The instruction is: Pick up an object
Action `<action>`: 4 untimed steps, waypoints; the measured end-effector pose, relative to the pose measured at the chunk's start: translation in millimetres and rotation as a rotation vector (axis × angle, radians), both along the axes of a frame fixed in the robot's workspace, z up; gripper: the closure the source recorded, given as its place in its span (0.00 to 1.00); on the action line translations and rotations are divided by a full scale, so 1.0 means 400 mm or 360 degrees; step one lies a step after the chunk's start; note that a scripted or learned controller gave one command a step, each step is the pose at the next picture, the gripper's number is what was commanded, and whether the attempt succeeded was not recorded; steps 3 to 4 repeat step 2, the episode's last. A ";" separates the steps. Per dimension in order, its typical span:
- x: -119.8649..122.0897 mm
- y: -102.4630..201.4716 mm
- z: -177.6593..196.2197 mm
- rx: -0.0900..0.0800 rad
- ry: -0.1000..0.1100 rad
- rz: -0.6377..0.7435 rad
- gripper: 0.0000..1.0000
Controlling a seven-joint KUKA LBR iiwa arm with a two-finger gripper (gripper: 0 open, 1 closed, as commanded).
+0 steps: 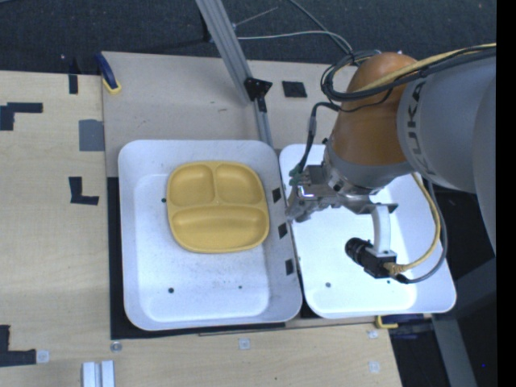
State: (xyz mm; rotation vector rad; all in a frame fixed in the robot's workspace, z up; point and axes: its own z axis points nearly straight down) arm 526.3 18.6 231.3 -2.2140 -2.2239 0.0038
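A yellow divided plate (217, 205) lies flat in the upper middle of the left bin (145, 297). My gripper (302, 201) hangs at the left wall of the right bin (419, 289), just right of the plate and apart from it. The arm's grey body and orange band cover the wrist. I see nothing between the fingers from this angle.
A slanted metal pole (234, 51) rises behind the bins. Cables loop over the arm, and a black connector with a yellow cable (372, 258) hangs over the right bin. The wooden bench (48, 240) spreads to the left, with black tape marks.
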 end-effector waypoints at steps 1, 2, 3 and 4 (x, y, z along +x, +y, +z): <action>-0.067 0.143 0.001 0.0001 0.0001 0.0005 1.00; -0.064 0.134 0.001 -0.0001 -0.0001 -0.0003 0.00; -0.064 0.134 0.001 -0.0001 -0.0001 -0.0003 0.00; -0.064 0.134 0.001 -0.0001 -0.0001 -0.0003 0.00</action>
